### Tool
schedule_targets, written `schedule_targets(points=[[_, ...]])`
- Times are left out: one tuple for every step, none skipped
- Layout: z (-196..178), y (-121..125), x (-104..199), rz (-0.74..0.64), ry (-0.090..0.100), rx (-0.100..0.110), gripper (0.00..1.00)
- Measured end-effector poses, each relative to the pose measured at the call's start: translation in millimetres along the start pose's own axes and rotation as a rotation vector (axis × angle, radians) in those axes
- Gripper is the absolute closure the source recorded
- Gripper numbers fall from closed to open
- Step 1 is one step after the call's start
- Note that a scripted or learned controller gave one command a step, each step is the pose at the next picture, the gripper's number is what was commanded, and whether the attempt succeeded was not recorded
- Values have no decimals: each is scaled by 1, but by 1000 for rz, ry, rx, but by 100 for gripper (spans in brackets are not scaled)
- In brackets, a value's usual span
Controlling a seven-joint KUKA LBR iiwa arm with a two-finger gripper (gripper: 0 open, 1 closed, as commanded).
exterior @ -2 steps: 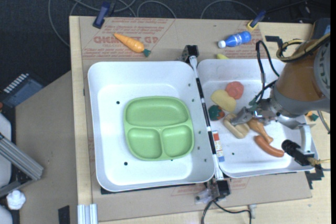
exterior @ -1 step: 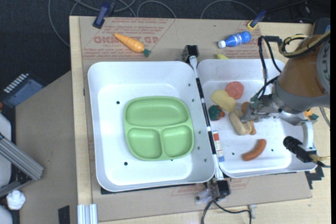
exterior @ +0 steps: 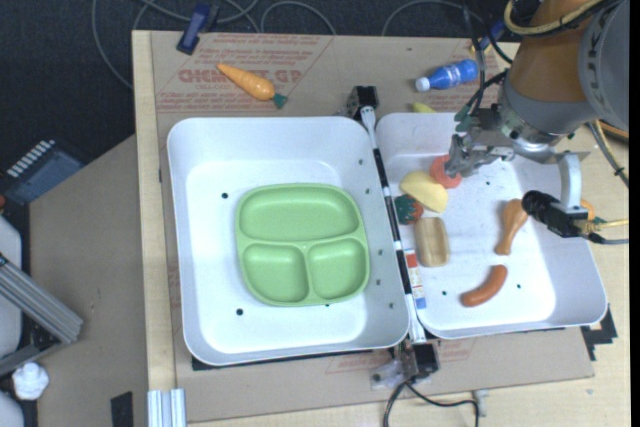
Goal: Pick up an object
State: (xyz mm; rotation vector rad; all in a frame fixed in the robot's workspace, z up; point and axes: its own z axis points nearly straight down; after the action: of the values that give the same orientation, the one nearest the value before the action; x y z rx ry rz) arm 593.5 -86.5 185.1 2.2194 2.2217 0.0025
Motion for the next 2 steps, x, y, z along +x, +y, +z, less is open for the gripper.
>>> schedule_targets(points=[[0,0,0,0,0,1,0],[83,-47,-16,2,0,5,0]])
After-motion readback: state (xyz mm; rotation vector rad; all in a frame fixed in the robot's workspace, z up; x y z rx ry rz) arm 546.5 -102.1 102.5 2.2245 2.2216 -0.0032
